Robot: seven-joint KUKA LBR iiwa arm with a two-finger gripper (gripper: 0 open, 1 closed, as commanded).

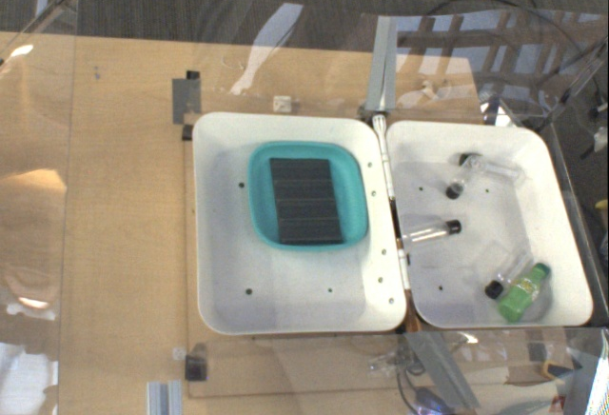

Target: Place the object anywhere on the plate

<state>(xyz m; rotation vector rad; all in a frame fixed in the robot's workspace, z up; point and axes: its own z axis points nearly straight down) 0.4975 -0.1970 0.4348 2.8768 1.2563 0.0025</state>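
Plate (354, 204): teal, left bin (285, 308) | right bin (561, 213): green bottle (523, 294), clear vials (430, 232) | pincer: cannot tell

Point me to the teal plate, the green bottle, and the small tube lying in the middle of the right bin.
teal plate (259, 204): camera view, on its left rim.
green bottle (522, 294): camera view, on its green body.
small tube (430, 232): camera view, on its clear barrel, left of the black cap.

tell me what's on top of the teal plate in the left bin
A dark ribbed rectangular pad lies flat on the teal plate, covering most of its middle. The plate surface beneath the pad is hidden. The left bin holds the plate.
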